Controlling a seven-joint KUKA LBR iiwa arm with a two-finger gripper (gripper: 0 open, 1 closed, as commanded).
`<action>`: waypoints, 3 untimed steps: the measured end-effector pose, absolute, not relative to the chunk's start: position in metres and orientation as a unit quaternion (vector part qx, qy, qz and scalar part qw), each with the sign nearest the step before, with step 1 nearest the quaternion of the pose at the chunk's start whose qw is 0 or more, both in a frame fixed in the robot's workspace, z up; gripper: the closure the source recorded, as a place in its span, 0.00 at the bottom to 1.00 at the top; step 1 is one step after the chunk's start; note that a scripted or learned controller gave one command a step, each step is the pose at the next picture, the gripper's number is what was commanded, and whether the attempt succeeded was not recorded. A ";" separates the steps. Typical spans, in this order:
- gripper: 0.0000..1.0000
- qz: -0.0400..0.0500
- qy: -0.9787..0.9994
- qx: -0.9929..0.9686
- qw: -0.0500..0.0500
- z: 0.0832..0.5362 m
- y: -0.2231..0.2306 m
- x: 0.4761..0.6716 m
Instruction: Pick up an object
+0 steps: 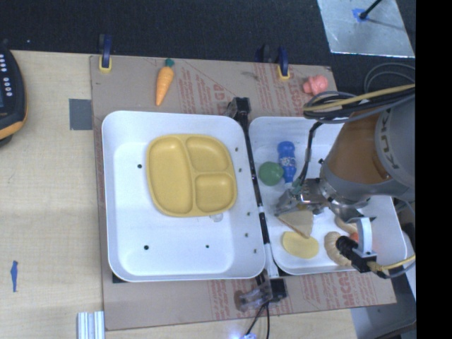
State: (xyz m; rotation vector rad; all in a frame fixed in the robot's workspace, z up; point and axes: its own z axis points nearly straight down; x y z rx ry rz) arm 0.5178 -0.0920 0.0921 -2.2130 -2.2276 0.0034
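The right bin (282, 130) holds a blue bottle-shaped toy (286, 159), a green ball (270, 173), a tan wedge (297, 222), a yellow disc (300, 245) and a ring-shaped pastry (338, 248). My gripper (294, 198) reaches down into this bin from the right, its metal fingertips just above the tan wedge and below the blue toy. Nothing shows between the fingers. The arm's orange band and grey body cover the right part of the bin.
The left bin (127, 217) bears a yellow divided plate (191, 174). A toy carrot (164, 82) and a pink toy (316, 84) lie on the cardboard behind the bins. Clamps stand along the back edge. A black device (10, 90) sits at far left.
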 end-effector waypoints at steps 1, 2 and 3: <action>0.00 -0.002 -0.709 -0.705 -0.003 0.093 -0.100 0.628; 1.00 0.002 -0.711 -0.704 0.001 0.103 -0.100 0.623; 1.00 -0.003 -0.711 -0.703 -0.001 0.198 -0.030 0.618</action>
